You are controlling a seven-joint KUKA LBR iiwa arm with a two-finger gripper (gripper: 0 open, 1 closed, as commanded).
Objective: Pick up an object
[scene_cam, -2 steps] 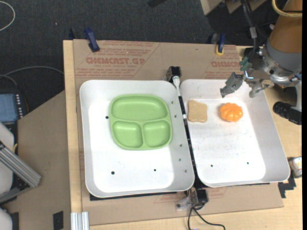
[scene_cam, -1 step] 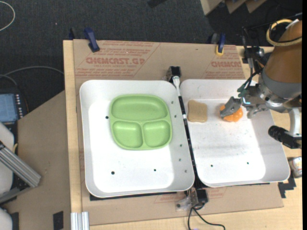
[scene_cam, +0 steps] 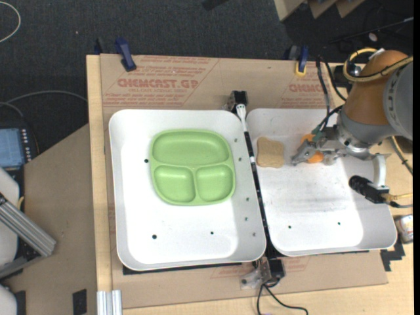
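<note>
Brown cardboard bench top (scene_cam: 197, 74) with red printed letters holds 2 shallow white plastic bins side by side. Blue clamps (scene_cam: 125, 53) pin its far edge. Dark grey carpet floor (scene_cam: 131, 12) lies all around, with thin cables on it. A light green plastic plate with 3 sections (scene_cam: 192, 166) lies flat in the left white bin (scene_cam: 131, 235). In the right white bin (scene_cam: 315, 231), a tan square sponge-like piece (scene_cam: 270, 152) sits near the far left corner. Just beside it, the grey 2-finger gripper (scene_cam: 308, 155) is down low over a small orange object (scene_cam: 316, 156). I cannot tell how far apart the fingers are, or if they hold it.
</note>
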